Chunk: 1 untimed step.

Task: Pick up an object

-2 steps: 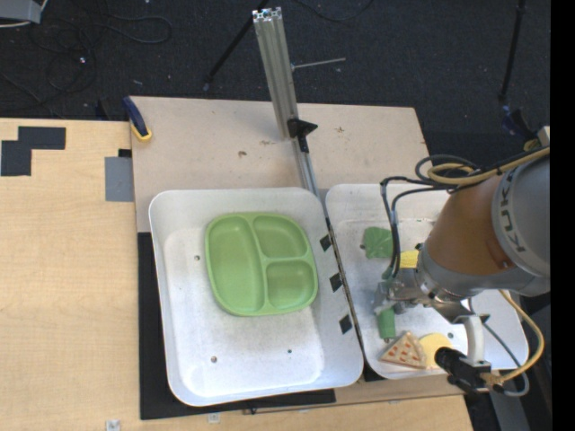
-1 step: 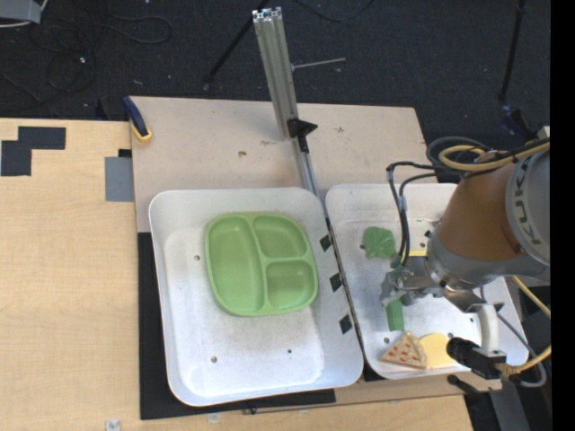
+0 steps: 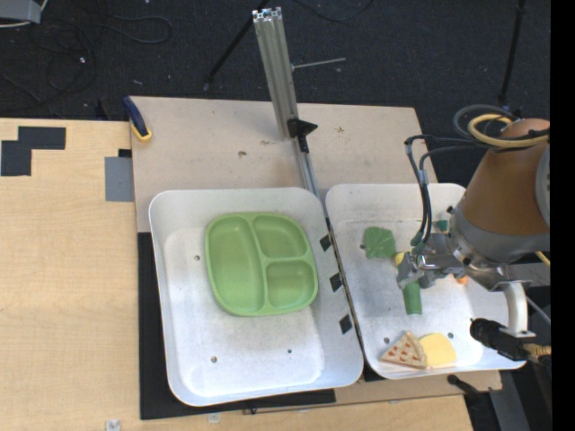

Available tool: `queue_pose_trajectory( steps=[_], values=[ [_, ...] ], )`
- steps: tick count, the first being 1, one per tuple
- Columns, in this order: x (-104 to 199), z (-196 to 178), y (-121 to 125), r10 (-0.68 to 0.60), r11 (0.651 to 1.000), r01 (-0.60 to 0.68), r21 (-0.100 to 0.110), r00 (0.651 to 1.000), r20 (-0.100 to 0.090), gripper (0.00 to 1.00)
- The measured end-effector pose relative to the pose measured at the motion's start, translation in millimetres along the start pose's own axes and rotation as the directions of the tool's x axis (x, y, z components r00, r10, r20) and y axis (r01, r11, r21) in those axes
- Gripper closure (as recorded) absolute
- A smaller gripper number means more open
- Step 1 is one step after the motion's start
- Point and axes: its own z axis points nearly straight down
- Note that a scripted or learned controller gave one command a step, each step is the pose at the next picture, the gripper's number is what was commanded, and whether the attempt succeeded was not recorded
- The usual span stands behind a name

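Green stick (image 3: 412, 298) hangs below the pincer (image 3: 415, 277) – whether gripped, I cannot tell – over the right bin (image 3: 359, 330).

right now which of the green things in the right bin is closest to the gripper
The dark green stick, lying right below the gripper. The lighter green leafy piece sits farther off toward the bin's far left.

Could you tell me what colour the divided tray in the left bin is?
Light green tray, seen in the camera view.
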Motion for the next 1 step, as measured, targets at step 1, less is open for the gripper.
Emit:
queue_pose_trajectory(
  steps=[1],
  values=[
    [-0.1, -62.8, 1.8, 0.000, 1.000, 0.000, 0.001, 1.000, 0.000, 1.00]
  ],
)
